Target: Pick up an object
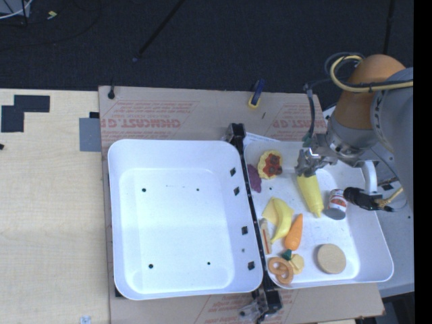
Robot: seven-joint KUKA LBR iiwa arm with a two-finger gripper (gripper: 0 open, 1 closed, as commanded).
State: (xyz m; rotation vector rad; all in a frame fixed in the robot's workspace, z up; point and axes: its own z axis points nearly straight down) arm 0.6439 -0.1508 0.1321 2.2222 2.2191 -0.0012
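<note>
1. Yellow corn cob (311,194), likely light hollow plastic, lying in right bin (368,252) between pizza slice (271,164) and small can (335,204).
2. Probably stiff and smooth, prone to rolling; best pinched across the middle.
3. End effector (308,165) just over its upper end; cannot tell how far open, nor whether anything is gripped.

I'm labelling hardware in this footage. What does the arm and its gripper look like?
The arm is grey with a rounded orange band above the wrist, and a yellowish cable loops beside it. The gripper is a dark grey metal piece, small and blocky.
</note>
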